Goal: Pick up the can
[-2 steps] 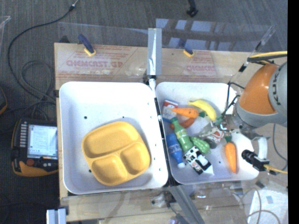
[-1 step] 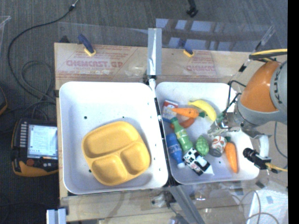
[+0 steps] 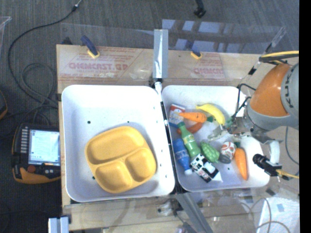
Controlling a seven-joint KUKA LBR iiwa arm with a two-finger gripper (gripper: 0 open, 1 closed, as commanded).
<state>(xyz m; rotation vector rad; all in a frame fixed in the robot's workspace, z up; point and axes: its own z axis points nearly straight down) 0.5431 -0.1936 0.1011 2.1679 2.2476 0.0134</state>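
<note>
The can, small and silver with a dark red end, lies in the right bin between a green vegetable and an orange carrot. My gripper hangs over the bin's right middle, just behind the can in the view and close above it. The grey wrist and its orange band lead off to the right. Nothing shows clearly held in the gripper.
The right bin also holds a banana, a second carrot, a green bottle, a blue bottle and a cow-patterned toy. A yellow divided tray lies in the left bin.
</note>
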